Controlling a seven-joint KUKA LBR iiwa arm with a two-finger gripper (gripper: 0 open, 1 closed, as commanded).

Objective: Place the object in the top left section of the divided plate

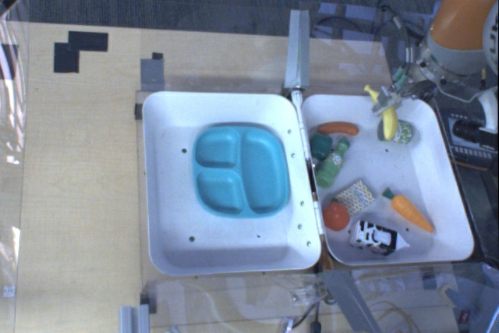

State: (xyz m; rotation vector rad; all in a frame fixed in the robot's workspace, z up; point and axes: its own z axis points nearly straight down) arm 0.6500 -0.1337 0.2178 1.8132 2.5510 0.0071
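My read: task barely begun. Blue divided plate (240,170) in left bin (168,246), all sections bare. Gripper (399,83) at right bin's (452,242) top edge, over banana (387,121); can't tell grip state. Pick + transfer remain.

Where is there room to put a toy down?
The blue divided plate has three bare sections, with white floor of the left bin all around it. The right bin is crowded: banana, carrot, tomato.
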